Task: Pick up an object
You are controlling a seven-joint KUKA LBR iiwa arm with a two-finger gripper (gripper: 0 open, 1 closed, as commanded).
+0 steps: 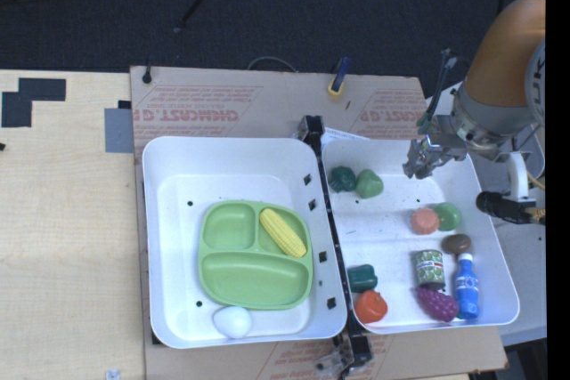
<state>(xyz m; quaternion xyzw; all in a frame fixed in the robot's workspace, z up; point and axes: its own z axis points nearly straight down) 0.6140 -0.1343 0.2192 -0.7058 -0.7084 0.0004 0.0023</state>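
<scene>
My gripper (pixel 419 166) hangs over the far part of the right bin (pixel 392 154), right of a dark green piece (pixel 342 179) and a lighter green vegetable (pixel 369 183). Nothing shows between its fingers. Below it lie a pink-orange piece (pixel 425 221) touching a green one (pixel 447 214), then a brown piece (pixel 456 244), a green can (pixel 428 268), a blue bottle (pixel 466 286) and purple grapes (pixel 437 303). A dark green block (pixel 362 277) and an orange-red fruit (pixel 370 306) sit at the near left of that bin.
The left bin (pixel 169 191) holds a green divided plate (pixel 253 262) with a yellow corn cob (pixel 283 231) in its upper right compartment. A white egg-like object (pixel 233 321) lies just below the plate. A black divider (pixel 322 218) separates the bins.
</scene>
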